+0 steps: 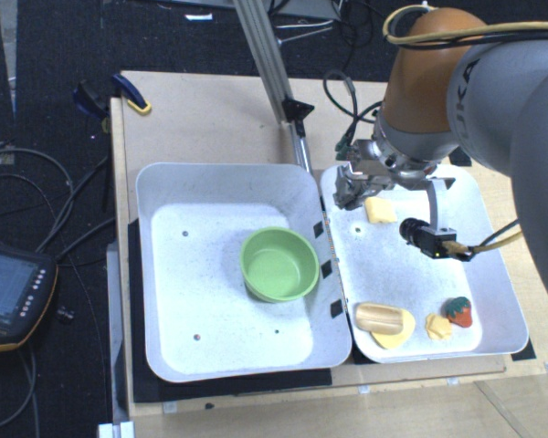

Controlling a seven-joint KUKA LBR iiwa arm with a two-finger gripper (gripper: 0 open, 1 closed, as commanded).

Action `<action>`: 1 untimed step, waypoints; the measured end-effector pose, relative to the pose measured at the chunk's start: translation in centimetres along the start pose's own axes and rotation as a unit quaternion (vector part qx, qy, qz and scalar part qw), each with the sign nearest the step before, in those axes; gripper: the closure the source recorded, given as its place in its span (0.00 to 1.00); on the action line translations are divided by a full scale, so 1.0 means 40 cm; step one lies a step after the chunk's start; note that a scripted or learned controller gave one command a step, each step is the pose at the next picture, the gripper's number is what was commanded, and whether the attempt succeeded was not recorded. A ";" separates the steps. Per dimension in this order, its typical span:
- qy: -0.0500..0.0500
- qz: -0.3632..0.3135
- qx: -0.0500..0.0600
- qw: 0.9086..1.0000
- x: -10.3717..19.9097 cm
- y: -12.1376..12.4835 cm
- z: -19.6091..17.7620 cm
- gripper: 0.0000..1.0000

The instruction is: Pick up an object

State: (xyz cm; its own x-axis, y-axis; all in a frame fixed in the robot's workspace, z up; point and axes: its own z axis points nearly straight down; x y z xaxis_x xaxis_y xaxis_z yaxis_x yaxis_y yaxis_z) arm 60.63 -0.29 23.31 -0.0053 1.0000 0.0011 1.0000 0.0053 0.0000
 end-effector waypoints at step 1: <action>0.000 0.001 0.000 1.000 0.107 0.004 -0.007 1.00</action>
